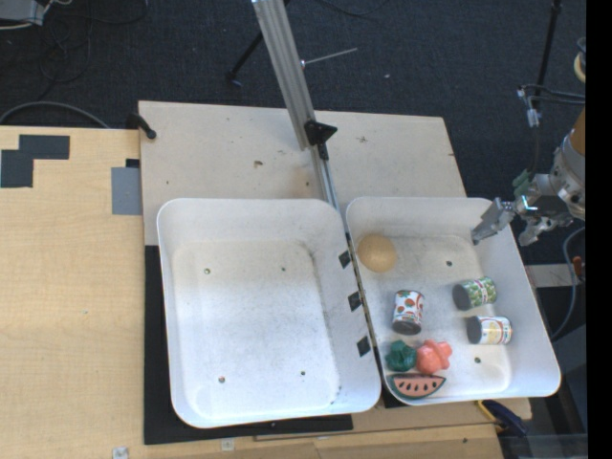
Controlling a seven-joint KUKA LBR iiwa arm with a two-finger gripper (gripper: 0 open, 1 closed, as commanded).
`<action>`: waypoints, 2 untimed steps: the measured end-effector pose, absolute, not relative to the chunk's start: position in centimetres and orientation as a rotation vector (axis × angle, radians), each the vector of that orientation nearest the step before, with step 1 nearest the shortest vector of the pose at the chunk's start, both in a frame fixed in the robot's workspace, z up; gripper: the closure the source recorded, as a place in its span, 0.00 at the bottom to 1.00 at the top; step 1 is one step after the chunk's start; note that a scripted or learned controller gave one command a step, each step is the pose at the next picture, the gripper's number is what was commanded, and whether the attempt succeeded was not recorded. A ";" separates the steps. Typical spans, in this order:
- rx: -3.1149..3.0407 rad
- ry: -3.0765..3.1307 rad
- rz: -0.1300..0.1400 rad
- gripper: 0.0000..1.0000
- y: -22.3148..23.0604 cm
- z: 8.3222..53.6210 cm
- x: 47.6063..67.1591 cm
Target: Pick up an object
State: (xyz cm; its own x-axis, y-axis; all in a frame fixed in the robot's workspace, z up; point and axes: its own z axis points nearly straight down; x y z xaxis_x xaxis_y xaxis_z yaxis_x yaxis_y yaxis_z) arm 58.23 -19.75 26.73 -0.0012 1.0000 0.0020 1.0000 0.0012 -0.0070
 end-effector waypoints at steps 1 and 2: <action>-2.217 -2.223 0.002 0.00 -19.7 27.0 58.3; -2.211 -2.222 0.006 0.00 -18.9 20.9 58.7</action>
